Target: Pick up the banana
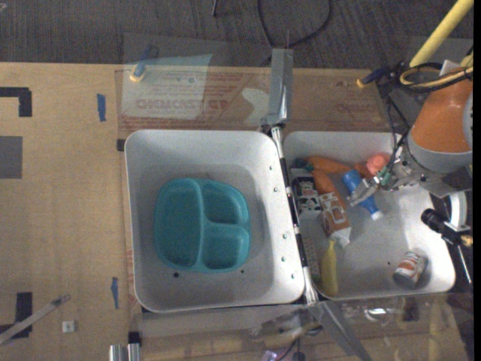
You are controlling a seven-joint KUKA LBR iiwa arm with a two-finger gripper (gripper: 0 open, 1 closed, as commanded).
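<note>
The banana (330, 267) lies along the near left edge of the right bin (391, 235), apart from the clutter. The gripper (373, 186) hovers farther back over a blue bottle (361, 192), fingers open, holding nothing. A teal divided plate (201, 224) sits in the left bin (150, 164).

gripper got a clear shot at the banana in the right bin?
Probably yes. The banana lies alone near the right bin's front-left corner, nothing on top of it. The gripper hovers over the clutter further back. The close bin wall may crowd a grasp.
</note>
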